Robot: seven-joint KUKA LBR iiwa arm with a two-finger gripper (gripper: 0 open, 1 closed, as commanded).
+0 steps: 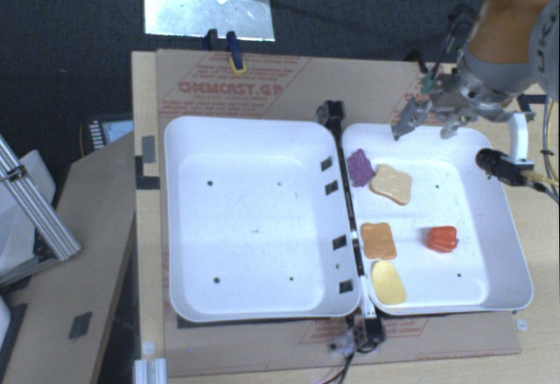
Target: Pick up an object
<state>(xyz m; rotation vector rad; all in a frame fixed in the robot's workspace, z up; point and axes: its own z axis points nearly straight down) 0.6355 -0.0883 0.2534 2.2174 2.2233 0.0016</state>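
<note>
Nearest the lower edge of the frame, a yellow piece (388, 282) lies in the right bin (503, 273), close to the divider between bins. Just above it sits an orange square piece (378, 240), with a red pepper-like piece (442, 239) to its right. Further up lie a tan bread-shaped piece (391, 185) and a purple piece (360, 167) just beside it. The left bin (249, 216) fills the frame's centre-left on the counter (289, 80). At the upper right, the arm (512, 19) bends down from the corner, its end effector (428, 122) hovering over the right bin's far rim, fingers spread apart and gripping nothing.
</note>
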